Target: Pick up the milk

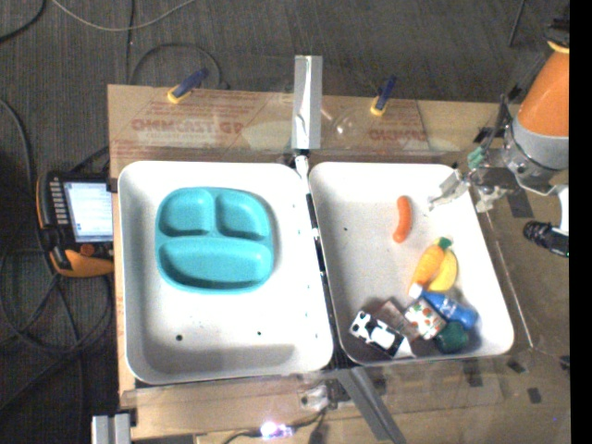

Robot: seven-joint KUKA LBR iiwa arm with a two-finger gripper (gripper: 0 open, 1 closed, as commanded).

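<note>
Two white bins are seen side by side on the worktop (129,109). A blue tray (216,239) with three parts is laid in the left bin (139,340). The milk (376,332), a small carton with black and white cow spots, is found lying on its side in the right bin (361,248), at the near edge, close to the wall between the bins. Just right of the milk, a small box (425,319), a blue thing (453,309) and a dark green thing (453,338) are bunched together. A banana (436,265) is placed up from the milk and to its right, and an orange sausage (401,218) is set farther up. The claw (450,190) is held over the far right corner of the right bin, well apart from the milk. Its fingers are spread apart, and nothing is held between them.
</note>
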